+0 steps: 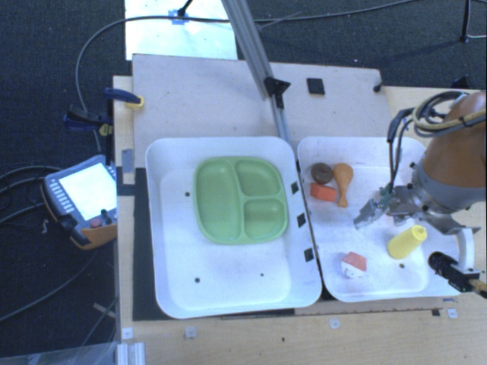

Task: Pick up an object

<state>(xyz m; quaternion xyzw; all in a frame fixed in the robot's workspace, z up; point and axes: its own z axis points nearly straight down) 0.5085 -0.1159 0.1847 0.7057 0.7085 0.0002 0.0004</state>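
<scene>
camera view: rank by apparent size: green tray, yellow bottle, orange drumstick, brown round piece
1. green tray
2-3. yellow bottle and orange drumstick, look about alike, not ranking
4. brown round piece

Handheld pendant (81,198) with lit screen on dark floor left of bench (228,90). Blue-and-yellow clamp (122,97) at bench's left edge.
</scene>
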